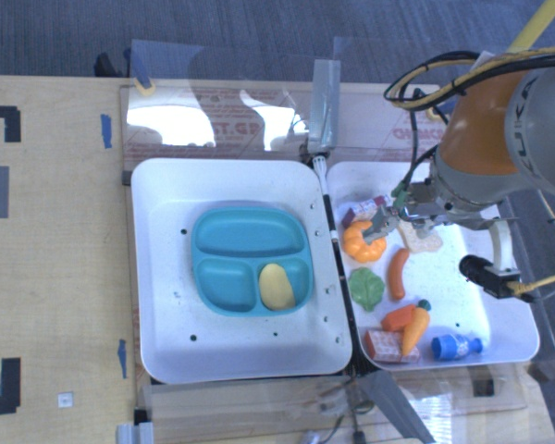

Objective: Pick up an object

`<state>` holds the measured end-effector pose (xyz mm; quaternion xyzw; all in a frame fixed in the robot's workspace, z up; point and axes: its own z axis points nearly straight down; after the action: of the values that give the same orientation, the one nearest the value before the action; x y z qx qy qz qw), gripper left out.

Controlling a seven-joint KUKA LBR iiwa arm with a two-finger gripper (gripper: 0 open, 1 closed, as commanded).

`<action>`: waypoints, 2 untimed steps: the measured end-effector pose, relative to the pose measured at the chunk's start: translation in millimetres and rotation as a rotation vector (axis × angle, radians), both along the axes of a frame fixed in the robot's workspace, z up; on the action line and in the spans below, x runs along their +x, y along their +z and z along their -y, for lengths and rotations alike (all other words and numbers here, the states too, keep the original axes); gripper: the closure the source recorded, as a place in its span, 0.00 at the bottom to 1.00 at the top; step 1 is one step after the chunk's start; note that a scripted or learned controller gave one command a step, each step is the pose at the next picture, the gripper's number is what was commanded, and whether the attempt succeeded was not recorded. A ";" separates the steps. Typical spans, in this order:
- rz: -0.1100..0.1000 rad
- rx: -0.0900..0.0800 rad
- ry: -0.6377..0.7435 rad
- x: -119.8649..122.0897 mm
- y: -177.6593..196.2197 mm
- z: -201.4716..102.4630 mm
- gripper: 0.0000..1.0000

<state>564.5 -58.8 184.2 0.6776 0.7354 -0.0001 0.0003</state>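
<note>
Orange pepper (362, 243) sits in the right bin (513, 336), touching the tool (381, 225), whose fingers reach its upper right side; whether they pinch it or stand apart I cannot tell. It is round and bright orange (a small stem on top). Below lie a sausage (398, 273), green broccoli (366, 289), carrot (411, 326) and blue bottle (456, 346).

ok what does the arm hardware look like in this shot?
Grey rounded arm with a broad orange band above the wrist. Black and yellow cables loop over it. The small metallic two-finger gripper has a bit of green at its base.
</note>
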 end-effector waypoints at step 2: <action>0.012 -0.002 0.067 -0.6 -84.6 40.9 1.00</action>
<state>563.9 -99.7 99.7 0.6527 0.7576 0.0033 0.0054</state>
